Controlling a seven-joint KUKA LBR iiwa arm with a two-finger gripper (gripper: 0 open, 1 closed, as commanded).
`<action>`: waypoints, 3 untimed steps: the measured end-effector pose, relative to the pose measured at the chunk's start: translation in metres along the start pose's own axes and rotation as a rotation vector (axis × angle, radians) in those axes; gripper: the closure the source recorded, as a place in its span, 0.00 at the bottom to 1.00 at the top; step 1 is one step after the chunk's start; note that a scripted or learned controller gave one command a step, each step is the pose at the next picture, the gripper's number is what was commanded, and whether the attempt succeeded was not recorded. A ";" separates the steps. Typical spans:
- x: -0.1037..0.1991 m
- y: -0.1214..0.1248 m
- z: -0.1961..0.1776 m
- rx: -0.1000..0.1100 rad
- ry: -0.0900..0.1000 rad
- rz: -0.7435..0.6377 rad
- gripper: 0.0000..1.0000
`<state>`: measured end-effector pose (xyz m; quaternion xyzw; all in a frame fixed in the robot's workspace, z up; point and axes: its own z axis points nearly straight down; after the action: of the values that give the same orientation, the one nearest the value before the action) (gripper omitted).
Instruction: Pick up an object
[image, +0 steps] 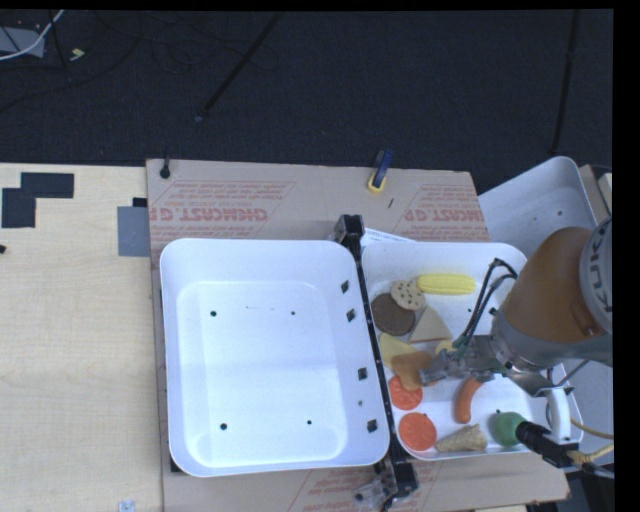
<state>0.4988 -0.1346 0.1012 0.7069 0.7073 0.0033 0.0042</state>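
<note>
Several toy foods crowd your right bin (505, 250); the sausage (463, 399) looks light, stiff, slippery, so pinch its middle. You cannot tell the gripper (438, 370) state.

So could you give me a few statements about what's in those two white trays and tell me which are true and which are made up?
1. All the toy food lies in the right-hand bin. True.
2. The corn cob lies in the left-hand bin. False: it is in the right-hand one, near its far edge.
3. The gripper is down among the food in the right-hand bin. True.
4. The sausage stands on top of the round cookie. False: they lie apart, the sausage nearer the front of the bin.
5. Two orange-red slices lie near the wall between the bins. True.
6. The arm reaches in from the picture's left. False: it comes from the right.
</note>
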 end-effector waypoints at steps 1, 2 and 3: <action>0.023 0.033 0.012 0.004 -0.002 0.001 0.00; 0.023 0.032 0.002 0.006 0.003 0.007 1.00; 0.030 -0.025 0.013 0.012 0.002 0.002 1.00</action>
<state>0.4740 -0.1046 0.0876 0.7076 0.7066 -0.0001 -0.0005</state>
